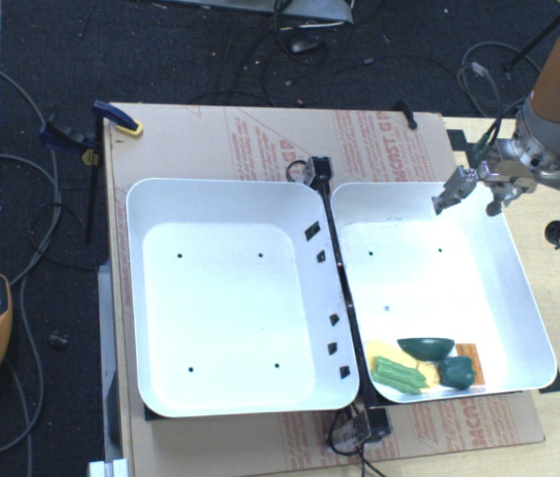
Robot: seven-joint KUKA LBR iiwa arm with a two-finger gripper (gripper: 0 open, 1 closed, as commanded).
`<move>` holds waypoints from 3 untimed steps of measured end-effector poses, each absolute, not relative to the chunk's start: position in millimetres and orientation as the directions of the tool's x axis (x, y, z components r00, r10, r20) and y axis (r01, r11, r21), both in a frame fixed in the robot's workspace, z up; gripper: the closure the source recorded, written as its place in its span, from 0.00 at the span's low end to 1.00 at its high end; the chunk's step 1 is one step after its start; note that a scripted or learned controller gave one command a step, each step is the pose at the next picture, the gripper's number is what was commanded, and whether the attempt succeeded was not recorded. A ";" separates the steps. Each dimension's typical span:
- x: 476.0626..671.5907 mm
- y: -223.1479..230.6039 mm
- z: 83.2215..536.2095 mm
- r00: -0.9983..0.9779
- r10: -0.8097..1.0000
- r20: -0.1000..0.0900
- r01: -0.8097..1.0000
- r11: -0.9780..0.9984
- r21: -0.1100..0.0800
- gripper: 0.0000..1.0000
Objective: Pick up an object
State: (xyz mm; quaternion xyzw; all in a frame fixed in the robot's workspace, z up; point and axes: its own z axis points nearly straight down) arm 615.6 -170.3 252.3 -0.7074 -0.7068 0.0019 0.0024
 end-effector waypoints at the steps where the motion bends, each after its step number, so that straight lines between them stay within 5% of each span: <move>1: 616.7 -170.1 255.7 0.000 1.000 0.000 1.000 0.000 0.000 0.00; 3: 601.9 -161.4 144.9 0.000 1.000 0.001 1.000 0.000 -0.005 0.00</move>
